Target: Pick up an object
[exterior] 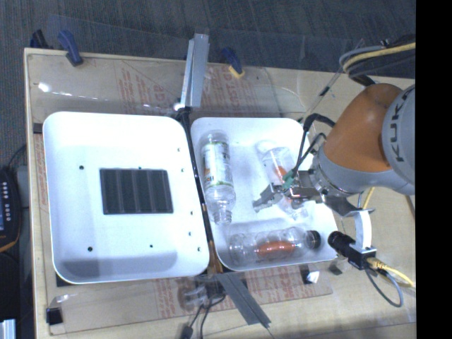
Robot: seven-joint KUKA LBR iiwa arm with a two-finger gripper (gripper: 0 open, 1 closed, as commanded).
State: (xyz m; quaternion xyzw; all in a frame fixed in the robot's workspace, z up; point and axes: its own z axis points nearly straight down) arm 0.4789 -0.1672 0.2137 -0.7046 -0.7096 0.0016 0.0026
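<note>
Grey arm (395,154), orange band, black and yellow cables.

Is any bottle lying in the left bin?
No. All three clear plastic bottles lie in the right bin; the left bin shows a dark rectangular panel.

Two white bins sit on a pale tan table (106,76) printed with faint red lettering. The left bin (70,154) is plain white, marked with a few small dark dots and a dark grey rectangular panel (136,191) ruled by vertical lines. The right bin (244,129) is white too. It holds three clear plastic bottles: one (216,179) with a white and green label, one (274,244) with orange contents and a black cap, one (277,162) showing a touch of orange-red. The arm (367,136) is orange above grey; the gripper (279,195) is metallic grey with small green and red specks. Blue clamps (70,46) sit on the table's far edge. A yellow cable (392,274) trails at lower right. The floor (212,6) is dark blue-grey carpet.
</note>
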